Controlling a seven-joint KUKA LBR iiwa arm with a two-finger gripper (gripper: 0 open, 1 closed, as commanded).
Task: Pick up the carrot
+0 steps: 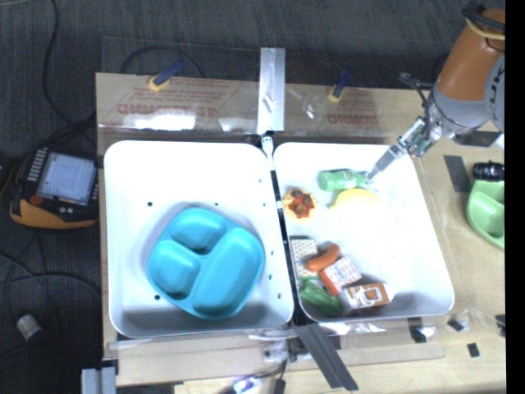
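Fingertips of your gripper (371, 176) hover at the yellow piece (354, 198) beside the green bottle (339, 179); whether they're parted, you can't tell. Carrot (321, 258) lies apart.

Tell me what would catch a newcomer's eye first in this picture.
The big blue tray in the left bin stands out most. Next comes the pile of toy food at the right bin's near left corner. The gripper hangs over that bin's far side, by a yellow piece.
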